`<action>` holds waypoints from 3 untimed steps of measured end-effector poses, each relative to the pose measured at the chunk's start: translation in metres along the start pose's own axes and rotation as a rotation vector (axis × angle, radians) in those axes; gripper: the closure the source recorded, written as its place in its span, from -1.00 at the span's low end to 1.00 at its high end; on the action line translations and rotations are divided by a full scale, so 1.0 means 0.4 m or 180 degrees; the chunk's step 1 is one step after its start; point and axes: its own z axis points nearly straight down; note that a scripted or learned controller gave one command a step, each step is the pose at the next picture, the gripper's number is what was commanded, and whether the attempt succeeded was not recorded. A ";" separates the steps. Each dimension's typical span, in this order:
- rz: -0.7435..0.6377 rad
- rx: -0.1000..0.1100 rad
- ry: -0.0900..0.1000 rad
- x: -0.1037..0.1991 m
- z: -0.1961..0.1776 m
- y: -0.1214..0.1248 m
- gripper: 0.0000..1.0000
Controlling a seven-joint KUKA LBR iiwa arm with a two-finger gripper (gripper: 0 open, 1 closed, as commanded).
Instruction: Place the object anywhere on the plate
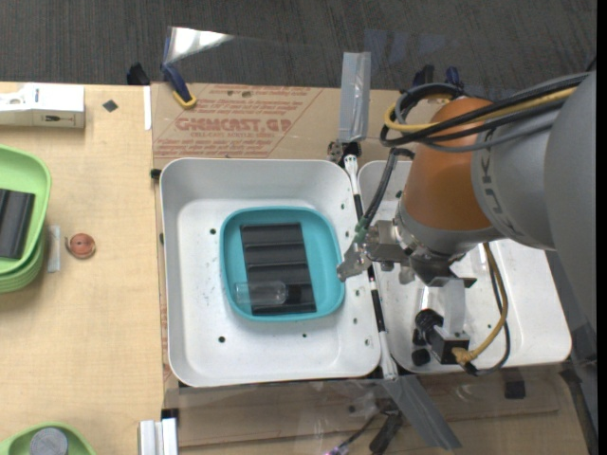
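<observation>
A teal square plate [230, 254] lies in the middle of the left white bin [190, 339]. On it rests a black ribbed block [275, 246], and a small clear cup [263, 294] lies on its side at the block's near-left corner. My gripper [429, 284] hangs over the left part of the right bin [531, 339], just across the wall between the two bins from the plate. The orange and grey wrist above it covers it from the camera. Nothing shows beneath or beside it as held.
A green dish [21, 273] holding a dark item sits at the left edge of the bench. A small reddish disc [82, 245] lies beside it. A white box [43, 107] and a cardboard sheet [237, 121] are at the back.
</observation>
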 end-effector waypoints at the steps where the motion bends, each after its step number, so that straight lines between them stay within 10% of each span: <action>1: 0.0000 0.0000 0.0000 0.000 0.000 0.000 -1.00; 3: 0.0000 0.0000 0.0000 0.000 0.000 0.000 -1.00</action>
